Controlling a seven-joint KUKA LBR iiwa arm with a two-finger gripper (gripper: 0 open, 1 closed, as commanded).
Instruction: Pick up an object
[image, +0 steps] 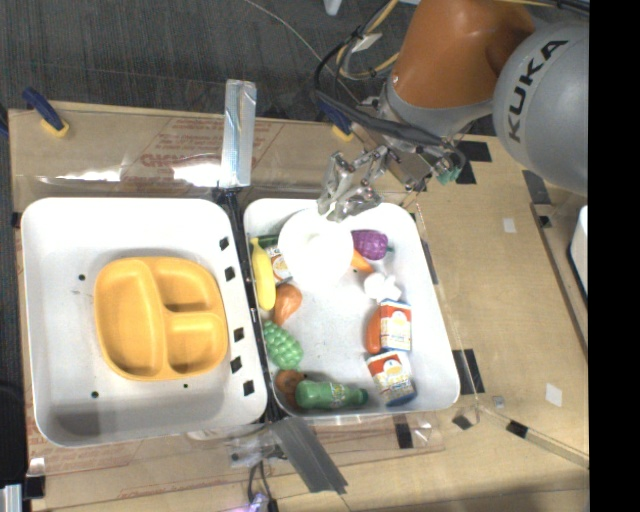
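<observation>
My gripper hangs over the far edge of the right bin, just above a white plate. Its metal fingers look slightly apart with nothing between them. Beside the plate lie a purple grape-like toy, an orange piece, a yellow banana, a brown onion, a green bumpy fruit, a green bottle and two small cartons.
The left bin holds a yellow divided tray. A strip of silver tape stands at the far rim between the bins. Cables trail behind the orange wrist band. Cardboard bench surface lies to the right.
</observation>
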